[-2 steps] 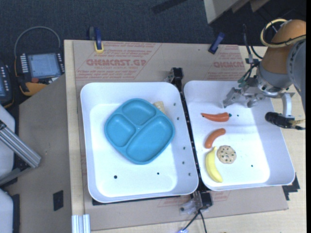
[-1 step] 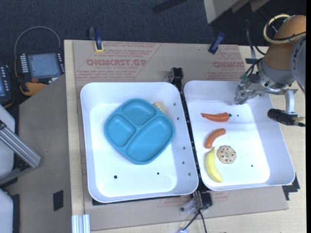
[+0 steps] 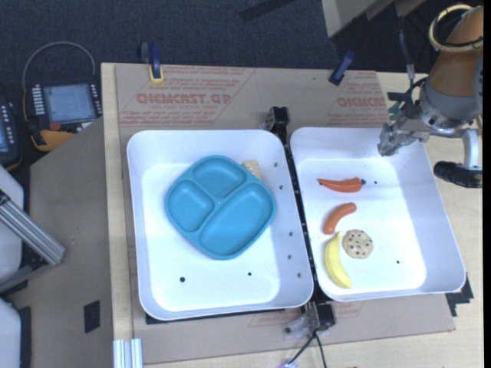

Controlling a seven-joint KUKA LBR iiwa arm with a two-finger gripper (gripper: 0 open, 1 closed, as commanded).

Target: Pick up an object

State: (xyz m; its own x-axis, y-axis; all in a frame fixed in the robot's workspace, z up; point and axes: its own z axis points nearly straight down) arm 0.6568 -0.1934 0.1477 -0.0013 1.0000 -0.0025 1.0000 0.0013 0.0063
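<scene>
Two white bins (image 3: 146, 205) on cardboard-topped bench (image 3: 230, 90), dk carpet (image 3: 192, 14) behind.

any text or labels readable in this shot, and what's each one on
"CHEMCAST GP": red print on the brown protective sheet behind the left bin; the last letters are blurred, so that reading is unsure.
A repeat of the same red print on the sheet behind the right bin, near: too blurred to read.
Smaller red lines above and below the big print: too small to read.
Handheld screen device at far left: display unreadable.
</scene>
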